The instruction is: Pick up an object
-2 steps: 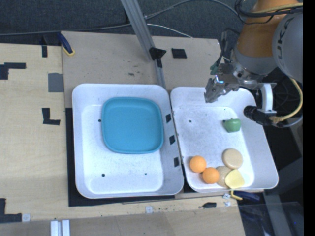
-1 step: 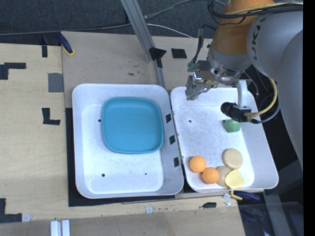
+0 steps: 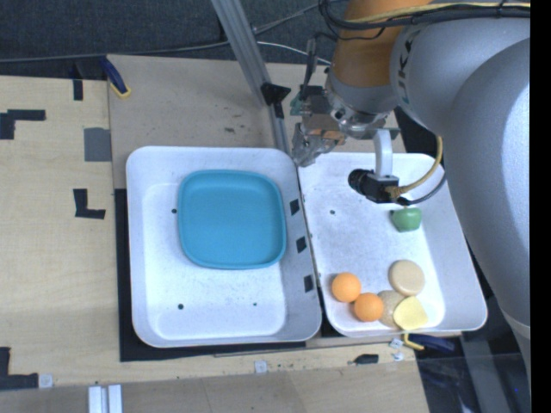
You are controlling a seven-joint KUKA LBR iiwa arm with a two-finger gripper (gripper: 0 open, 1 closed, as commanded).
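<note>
My gripper (image 3: 307, 147) hangs over the far left corner of the right bin (image 3: 344, 231), close to the wall between the two bins. In that bin lie a small green object (image 3: 406, 219) by the right wall, two orange balls (image 3: 346, 286) (image 3: 368, 306) at the near end, a round beige piece (image 3: 406, 276) and a yellow piece (image 3: 411, 314). All of them lie well apart from the gripper, toward the near right. A blue square plate (image 3: 231, 218) fills the middle of the left bin (image 3: 155, 299).
The grey arm with its orange band (image 3: 379, 15) covers the upper right. A slanted metal strut (image 3: 245, 41) rises behind the bins. A black cable fitting (image 3: 374, 183) hangs from the wrist above the right bin.
</note>
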